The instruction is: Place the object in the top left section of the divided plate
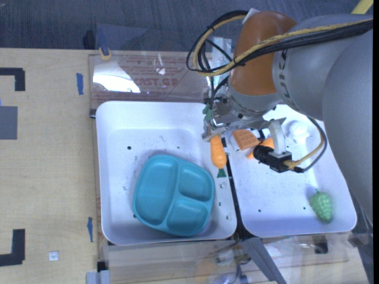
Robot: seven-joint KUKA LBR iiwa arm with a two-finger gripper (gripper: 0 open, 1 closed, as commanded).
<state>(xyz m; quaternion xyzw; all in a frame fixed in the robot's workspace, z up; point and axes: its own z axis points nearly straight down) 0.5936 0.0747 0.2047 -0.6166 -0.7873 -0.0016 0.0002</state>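
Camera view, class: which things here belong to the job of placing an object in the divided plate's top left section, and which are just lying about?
Belong to the job:
- divided plate, blue, in the left bin
- carrot, at the gripper, over the edge between the bins

Lying about:
- green bumpy toy in the right bin
- orange piece under the wrist

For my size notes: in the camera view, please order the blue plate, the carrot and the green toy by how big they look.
1. Plate, clearly largest.
2. Carrot and green toy look alike; I cannot rank them.
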